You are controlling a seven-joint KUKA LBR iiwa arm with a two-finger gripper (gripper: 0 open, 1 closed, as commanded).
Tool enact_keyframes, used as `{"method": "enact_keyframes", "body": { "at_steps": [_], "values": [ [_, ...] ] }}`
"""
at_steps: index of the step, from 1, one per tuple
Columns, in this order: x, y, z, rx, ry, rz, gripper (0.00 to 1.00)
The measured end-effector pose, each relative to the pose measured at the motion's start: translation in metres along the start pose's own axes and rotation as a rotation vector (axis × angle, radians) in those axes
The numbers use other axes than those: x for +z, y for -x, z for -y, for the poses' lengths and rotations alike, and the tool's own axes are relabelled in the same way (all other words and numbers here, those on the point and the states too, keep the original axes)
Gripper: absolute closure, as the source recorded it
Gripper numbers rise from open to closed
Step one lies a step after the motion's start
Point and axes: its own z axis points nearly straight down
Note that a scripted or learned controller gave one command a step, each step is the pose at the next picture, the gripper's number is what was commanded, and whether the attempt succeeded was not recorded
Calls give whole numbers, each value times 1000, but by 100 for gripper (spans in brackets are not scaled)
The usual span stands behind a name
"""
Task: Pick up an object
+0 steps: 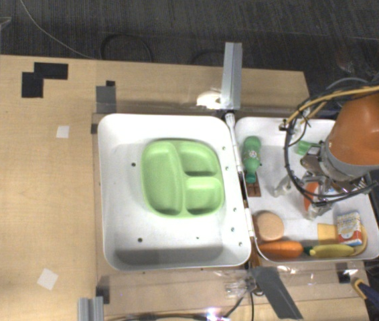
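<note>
The right bin (273,129) holds several toy foods: a green bottle (250,156) upright along its left wall, a round tan bun (269,226), an orange carrot (281,249), a yellow banana (337,250), a yellow cheese wedge (326,231) and a small printed carton (349,225). The arm's orange band (369,131) hangs over the bin's right half, and the gripper (315,194) reaches down below it, above the bin floor just left of the carton. An orange and green item (308,151) peeks out beside the wrist. Cables hide the fingertips.
The left bin (112,199) carries a green divided tray (181,177) in its middle. A metal post (232,75) rises behind the seam between the bins. Black cables (296,132) loop around the wrist.
</note>
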Motion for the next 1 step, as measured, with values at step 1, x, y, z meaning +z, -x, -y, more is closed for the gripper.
{"method": "enact_keyframes", "body": {
  "at_steps": [1],
  "values": [
    [0,39,-17,139,-2,1,0]
  ]
}}
